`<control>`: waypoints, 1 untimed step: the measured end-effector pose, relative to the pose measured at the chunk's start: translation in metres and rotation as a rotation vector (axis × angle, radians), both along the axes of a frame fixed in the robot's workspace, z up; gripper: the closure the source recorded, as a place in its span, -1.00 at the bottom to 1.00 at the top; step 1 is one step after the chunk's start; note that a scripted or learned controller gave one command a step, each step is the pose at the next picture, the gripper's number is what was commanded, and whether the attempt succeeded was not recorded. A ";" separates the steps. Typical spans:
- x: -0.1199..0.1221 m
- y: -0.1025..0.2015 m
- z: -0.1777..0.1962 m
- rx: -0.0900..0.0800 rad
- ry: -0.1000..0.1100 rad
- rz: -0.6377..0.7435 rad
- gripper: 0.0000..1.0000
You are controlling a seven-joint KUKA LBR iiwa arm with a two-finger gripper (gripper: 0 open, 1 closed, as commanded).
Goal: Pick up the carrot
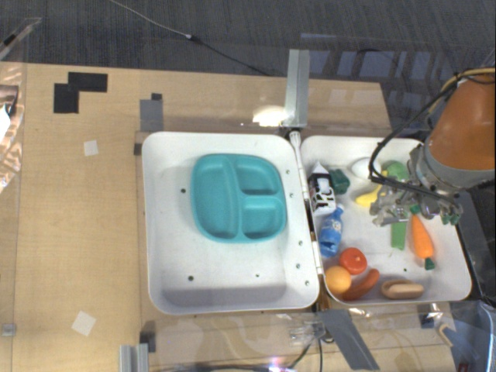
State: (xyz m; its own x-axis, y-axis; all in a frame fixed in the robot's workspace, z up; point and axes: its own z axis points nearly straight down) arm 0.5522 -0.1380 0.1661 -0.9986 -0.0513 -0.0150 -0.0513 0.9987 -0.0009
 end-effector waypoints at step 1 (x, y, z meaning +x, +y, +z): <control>-0.034 -0.028 -0.075 -0.003 -0.003 0.101 1.00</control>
